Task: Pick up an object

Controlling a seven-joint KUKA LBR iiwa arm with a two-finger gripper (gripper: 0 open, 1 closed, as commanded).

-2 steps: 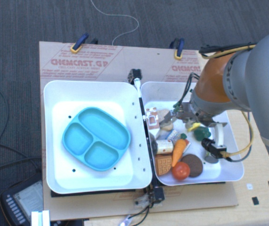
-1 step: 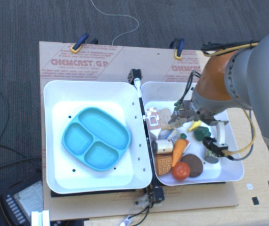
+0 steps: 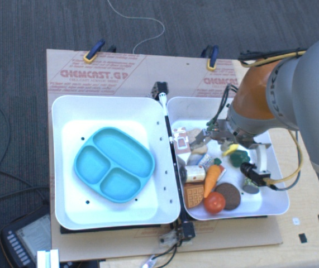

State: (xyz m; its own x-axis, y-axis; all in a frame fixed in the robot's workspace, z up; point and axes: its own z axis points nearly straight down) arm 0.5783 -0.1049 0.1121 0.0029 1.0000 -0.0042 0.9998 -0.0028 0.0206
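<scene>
My gripper (image 3: 203, 140) hangs low over the upper left part of the right bin (image 3: 276, 205), below the orange-banded wrist. Toy food lies heaped in this bin. An orange carrot (image 3: 212, 178) lies slanted in the middle, with a red tomato (image 3: 215, 203) and a brown round cookie (image 3: 230, 195) at the front. A waffle square (image 3: 194, 194) and a small can (image 3: 194, 173) sit along the left wall. A green piece (image 3: 239, 158) and a yellow piece (image 3: 230, 148) lie just right of the gripper. A pink-and-white box (image 3: 180, 139) is at its left.
The left bin (image 3: 64, 205) holds a blue three-compartment plate (image 3: 113, 163). The arm's grey body (image 3: 299, 94) covers the right bin's far right corner. A black cable loop (image 3: 285, 175) hangs over the bin's right side. Clamps (image 3: 211, 57) hold the back board.
</scene>
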